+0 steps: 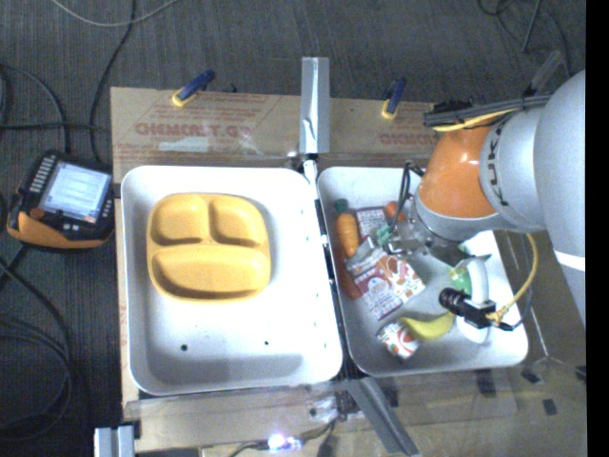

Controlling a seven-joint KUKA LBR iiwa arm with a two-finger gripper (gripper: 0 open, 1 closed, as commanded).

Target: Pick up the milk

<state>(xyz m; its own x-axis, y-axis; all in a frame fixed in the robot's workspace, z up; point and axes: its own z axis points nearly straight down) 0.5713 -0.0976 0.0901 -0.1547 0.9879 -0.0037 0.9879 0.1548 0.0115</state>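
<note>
You are at the approach step: gripper (400, 241), jaw state indiscernible, must descend onto the red-and-white printed milk carton (387, 284) just below.

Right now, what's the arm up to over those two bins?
The arm reaches in over the right bin, its wrist low above the heap of food items there: a carrot, a banana and some printed cartons. I can't tell which one is the milk, or whether anything is gripped. The left bin holds a yellow divided tray.
</note>
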